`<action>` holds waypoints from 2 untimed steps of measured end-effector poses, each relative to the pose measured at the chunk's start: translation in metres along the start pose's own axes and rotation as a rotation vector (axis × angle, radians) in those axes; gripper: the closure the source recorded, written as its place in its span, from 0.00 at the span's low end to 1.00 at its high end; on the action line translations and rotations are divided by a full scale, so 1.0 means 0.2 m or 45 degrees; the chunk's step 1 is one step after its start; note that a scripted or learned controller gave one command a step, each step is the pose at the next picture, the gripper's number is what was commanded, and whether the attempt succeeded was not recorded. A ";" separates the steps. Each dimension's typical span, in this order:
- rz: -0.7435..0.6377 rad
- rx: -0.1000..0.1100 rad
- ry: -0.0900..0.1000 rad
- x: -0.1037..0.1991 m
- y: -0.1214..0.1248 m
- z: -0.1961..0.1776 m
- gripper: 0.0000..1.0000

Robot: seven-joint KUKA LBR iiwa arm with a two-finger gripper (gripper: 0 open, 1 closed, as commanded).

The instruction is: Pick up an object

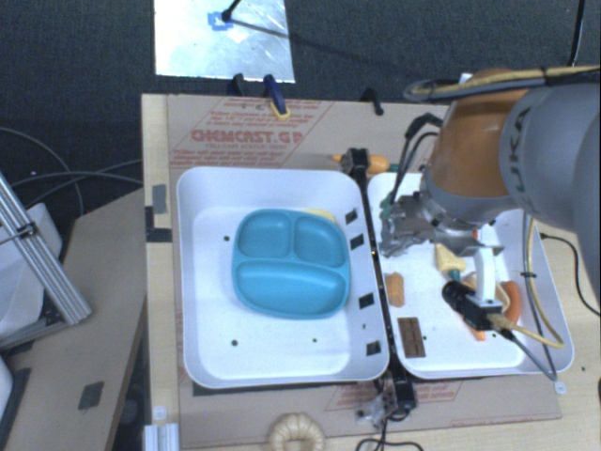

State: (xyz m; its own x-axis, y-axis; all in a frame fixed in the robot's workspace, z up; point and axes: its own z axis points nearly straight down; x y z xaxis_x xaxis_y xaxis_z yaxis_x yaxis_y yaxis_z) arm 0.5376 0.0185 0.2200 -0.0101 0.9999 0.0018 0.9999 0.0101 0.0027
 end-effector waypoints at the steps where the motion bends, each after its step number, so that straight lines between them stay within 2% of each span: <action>1: 0.004 -0.001 -0.001 0.09 0.08 -0.05 1.00; 2: 0.006 0.000 -0.003 0.08 0.14 0.00 1.00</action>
State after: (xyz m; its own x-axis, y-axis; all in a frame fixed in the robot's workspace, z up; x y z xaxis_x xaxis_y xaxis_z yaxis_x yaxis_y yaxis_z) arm 0.5664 0.0343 0.2203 -0.0057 1.0000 -0.0008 1.0000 0.0057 0.0024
